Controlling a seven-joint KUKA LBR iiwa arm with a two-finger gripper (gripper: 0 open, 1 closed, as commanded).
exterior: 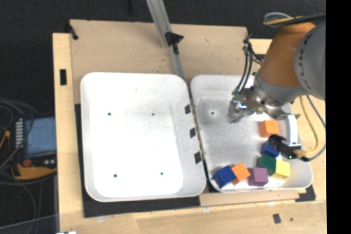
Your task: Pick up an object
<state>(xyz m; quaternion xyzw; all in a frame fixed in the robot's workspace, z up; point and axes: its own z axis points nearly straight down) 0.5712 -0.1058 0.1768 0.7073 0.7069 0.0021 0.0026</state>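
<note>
Blocks crowd the near edge of the right white bin (pixel 219 90): a blue cube (pixel 224 175), an orange cube (pixel 241 171), a purple cube (pixel 259 176) and a yellow cube (pixel 282 167) in a row, with a green cube (pixel 268 162) and a second orange cube (pixel 269 128) behind them. Over the bin's bare middle hang the grey arm's jaws (pixel 237 112), nothing visibly between them; how far apart they stand cannot be told. Beside it on the wooden counter (pixel 126 46), the left white bin (pixel 93 90) shows a smooth, rounded shape
</note>
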